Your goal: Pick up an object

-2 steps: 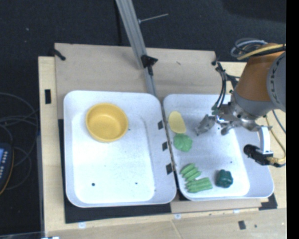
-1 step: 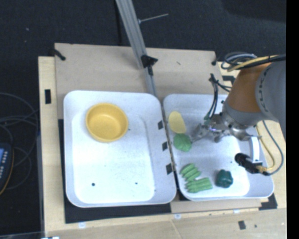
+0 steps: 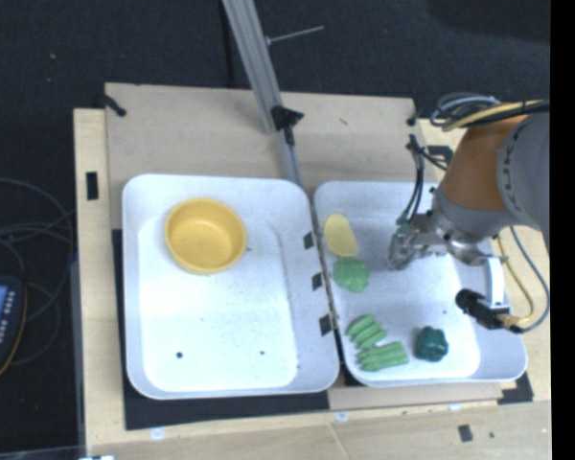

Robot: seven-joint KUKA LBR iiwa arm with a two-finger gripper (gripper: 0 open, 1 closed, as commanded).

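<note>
The gripper point(image 3: 402, 253) hangs low over the middle of the right bin point(image 3: 402, 199), below the orange-banded wrist. To its left lie a pale yellow piece point(image 3: 340, 235) and a round light green piece point(image 3: 352, 275), a short gap away from it. Nearer the front of that bin rest two ribbed green pieces point(image 3: 374, 343) and a dark green lump point(image 3: 431, 344). A yellow bowl point(image 3: 205, 235) sits in the back part of the left bin point(image 3: 220, 353). Nothing shows between the fingers.
A grey metal pole point(image 3: 259, 65) slants down from the top to the divider between the bins. Cables point(image 3: 513, 305) and a black connector point(image 3: 479, 307) trail off the arm over the right bin's right side.
</note>
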